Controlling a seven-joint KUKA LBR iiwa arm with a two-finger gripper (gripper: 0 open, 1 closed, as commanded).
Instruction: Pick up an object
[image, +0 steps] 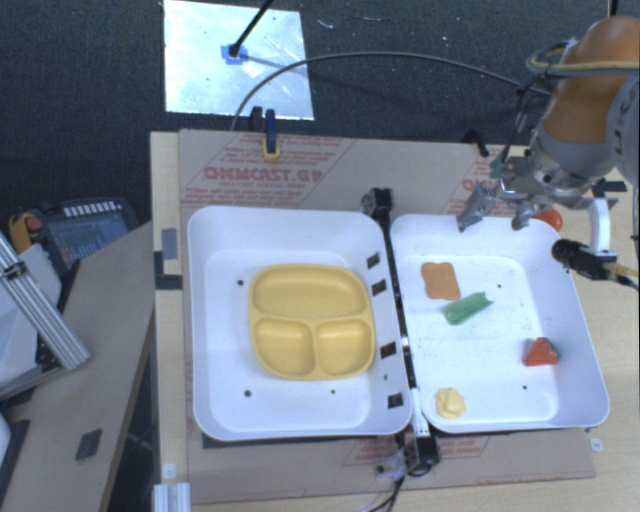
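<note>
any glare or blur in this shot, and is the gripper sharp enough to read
Camera view: even light, soft shadows; strong glare on the shiny sheet at the top; bins' contents like the yellow tray are fairly sharp; the gripper looks slightly soft, with its fingers apart.

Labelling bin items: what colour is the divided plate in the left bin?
Pale yellow; the plate shows clearly in the camera view, lying in the left bin.

The arm is running off the top right corner, so its upper part is being cut away. A small red-orange thing is peeking out behind the jaws, too hidden to identify. On the left, a grey device and a metal rail are being cropped by the edge.
</note>
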